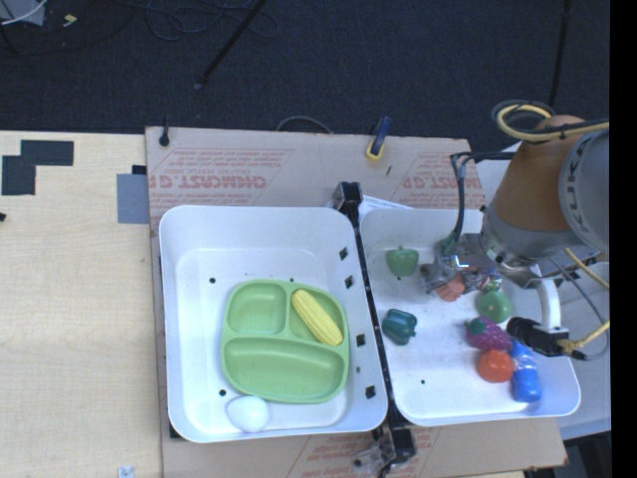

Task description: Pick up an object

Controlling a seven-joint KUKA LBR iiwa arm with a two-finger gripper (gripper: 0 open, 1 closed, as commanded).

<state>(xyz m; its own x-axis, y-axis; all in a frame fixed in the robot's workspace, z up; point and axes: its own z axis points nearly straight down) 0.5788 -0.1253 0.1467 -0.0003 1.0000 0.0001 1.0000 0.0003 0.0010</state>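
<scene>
Claw [453, 270] is down in the right bin [428, 406], right of frame centre, over a small orange-red toy [450, 289]; can't tell if it's open or closed. Risk: green pepper [402, 261] and green ball [494, 305] crowd it, so it may nudge the toy or pinch a neighbour.

The bench is lit from above by a soft, even light. The two white bins [199, 267] are the brightest parts, and a little glare is seen on their rims. Only faint, short shadows are cast under the green tray [284, 361] and the small toys. The floor at the top is left very dark, so the cables there are hard to make out. The whole picture is a bit soft and grainy. Small things near the gripper [453, 272] are blurred together, and their edges cannot be told apart.
</scene>
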